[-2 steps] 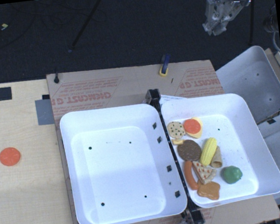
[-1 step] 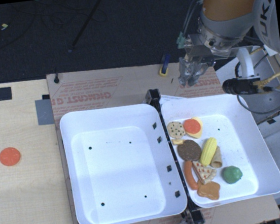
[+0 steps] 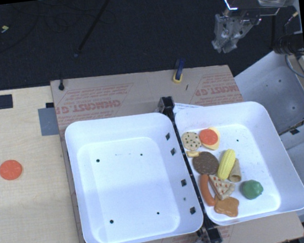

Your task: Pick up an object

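Two white bins sit side by side. The left bin (image 3: 127,182) has no toys. The right bin (image 3: 251,116) has toy food piled near its left wall: a brown cookie (image 3: 206,163), yellow corn (image 3: 227,163), a green ball (image 3: 252,189). My pincer (image 3: 225,39) hangs far above, holding nothing. I have not picked anything yet.

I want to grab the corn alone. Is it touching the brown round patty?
Touching. In the camera view the yellow corn lies tilted against the right edge of the brown patty in the right bin, with no white floor between them.
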